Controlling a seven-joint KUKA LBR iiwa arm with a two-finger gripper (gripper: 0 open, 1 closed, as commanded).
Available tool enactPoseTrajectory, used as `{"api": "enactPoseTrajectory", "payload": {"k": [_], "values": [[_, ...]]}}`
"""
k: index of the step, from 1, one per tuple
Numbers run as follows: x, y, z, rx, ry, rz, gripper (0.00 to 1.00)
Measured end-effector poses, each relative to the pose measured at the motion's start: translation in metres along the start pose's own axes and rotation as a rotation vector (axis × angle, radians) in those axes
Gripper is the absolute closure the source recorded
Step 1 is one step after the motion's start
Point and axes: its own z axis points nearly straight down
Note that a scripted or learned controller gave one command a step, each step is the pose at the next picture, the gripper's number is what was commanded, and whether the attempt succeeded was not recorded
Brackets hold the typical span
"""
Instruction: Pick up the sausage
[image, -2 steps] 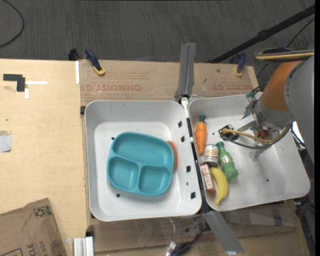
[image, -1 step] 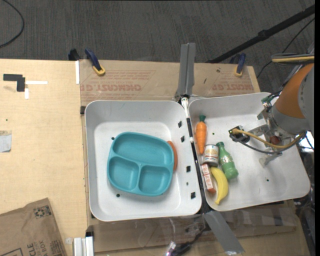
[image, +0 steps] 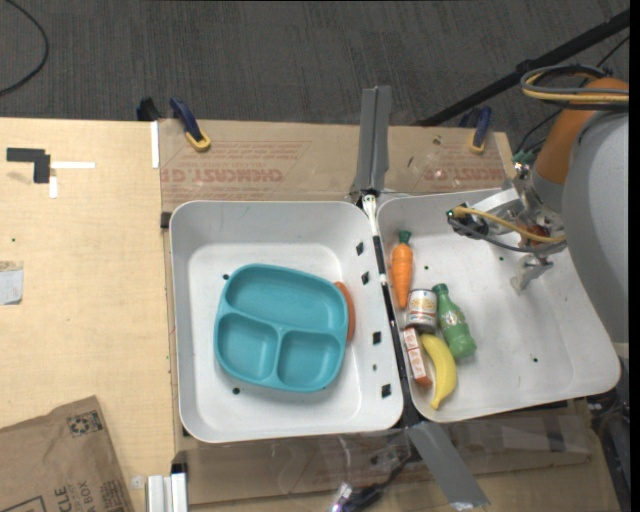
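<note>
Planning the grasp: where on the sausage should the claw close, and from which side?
Grip the sausage at its upper half, coming straight down. It lies lengthwise along the right bin's left wall, with the banana against its lower right and the can at its top, so side room looks tight; a slip seems likely.

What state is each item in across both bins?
Teal three-compartment plastic tray: flat in left bin.
Orange carrot: lying, right bin.
Small labelled can: on its side.
Green bottle: lying.
Yellow banana: lying.
Reddish sausage: lying beside banana, ungrasped.
Gripper: above right bin.
</note>
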Motion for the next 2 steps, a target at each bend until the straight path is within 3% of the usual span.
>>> {"api": "enactPoseTrajectory", "payload": {"k": [1,2], "values": [[0.0162,-0.0192,0.0021,-0.006,-0.018,-0.140,0.00],[0.0132,-0.0232,0.0019,-0.001,-0.004,0.003,0.00]]}}
